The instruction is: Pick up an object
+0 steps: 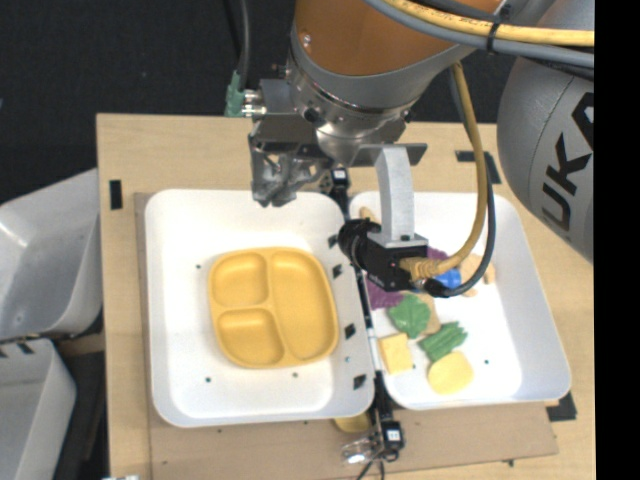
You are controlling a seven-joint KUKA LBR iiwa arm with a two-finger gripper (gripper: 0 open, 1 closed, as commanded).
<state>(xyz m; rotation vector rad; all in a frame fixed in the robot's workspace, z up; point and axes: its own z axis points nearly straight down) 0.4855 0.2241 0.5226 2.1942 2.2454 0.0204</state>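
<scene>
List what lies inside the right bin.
In the right bin: a purple piece, two green pieces, a pale yellow block and a round yellow piece. The arm overhangs the bin's far left, hiding part of the purple piece and whatever lies beneath.

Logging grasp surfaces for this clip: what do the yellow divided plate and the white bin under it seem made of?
Yellow divided plate: likely moulded plastic, satin finish; even colour, rounded compartment ridges, soft highlights. White bin holding it: probably hard plastic, smooth, faintly glossy; rounded corners and raised rim.
</scene>
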